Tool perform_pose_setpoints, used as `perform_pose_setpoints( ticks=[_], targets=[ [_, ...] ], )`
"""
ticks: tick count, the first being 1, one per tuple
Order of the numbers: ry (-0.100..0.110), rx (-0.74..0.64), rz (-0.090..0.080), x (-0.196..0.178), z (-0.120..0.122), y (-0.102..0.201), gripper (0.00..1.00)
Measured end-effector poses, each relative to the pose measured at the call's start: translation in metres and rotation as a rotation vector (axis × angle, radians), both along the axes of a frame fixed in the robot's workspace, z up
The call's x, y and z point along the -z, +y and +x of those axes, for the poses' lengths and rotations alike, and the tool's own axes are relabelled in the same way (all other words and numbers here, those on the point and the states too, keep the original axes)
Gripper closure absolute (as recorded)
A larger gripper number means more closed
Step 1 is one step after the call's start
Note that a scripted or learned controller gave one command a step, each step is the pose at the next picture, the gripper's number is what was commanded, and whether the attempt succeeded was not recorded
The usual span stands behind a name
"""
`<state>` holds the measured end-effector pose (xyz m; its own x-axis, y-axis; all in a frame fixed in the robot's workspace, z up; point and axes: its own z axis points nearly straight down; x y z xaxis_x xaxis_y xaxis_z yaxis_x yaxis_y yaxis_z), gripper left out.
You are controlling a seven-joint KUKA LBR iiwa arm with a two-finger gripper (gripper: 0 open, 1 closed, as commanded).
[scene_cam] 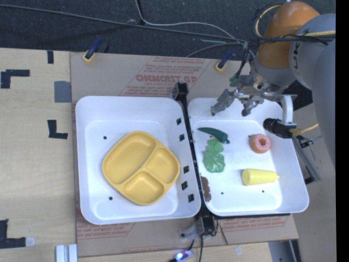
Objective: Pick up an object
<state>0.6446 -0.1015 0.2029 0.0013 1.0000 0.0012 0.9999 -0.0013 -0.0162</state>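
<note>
My gripper hangs over the back edge of the right bin, open, with nothing between its two grey fingers. Below it in that bin lie a dark green pepper and a green leafy piece, both near the bin's left side. A pink doughnut sits toward the right, and a yellow wedge-shaped item lies in front of it. All of these lie apart from the gripper.
The left bin holds a yellow divided plate. A black clip strip runs between the bins. Cables cross the dark floor at the back. A black fitting sticks out of the arm over the right bin.
</note>
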Motion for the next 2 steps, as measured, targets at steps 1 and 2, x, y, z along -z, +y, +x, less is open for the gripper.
perform_pose_setpoints(
  ticks=[1, 2],
  targets=[
    [-0.014, -0.003, -0.001, -0.009, 0.003, 0.0, 0.0],
    [-0.008, -0.002, -0.003, 0.054, -0.001, -0.006, 0.0]
  ],
)
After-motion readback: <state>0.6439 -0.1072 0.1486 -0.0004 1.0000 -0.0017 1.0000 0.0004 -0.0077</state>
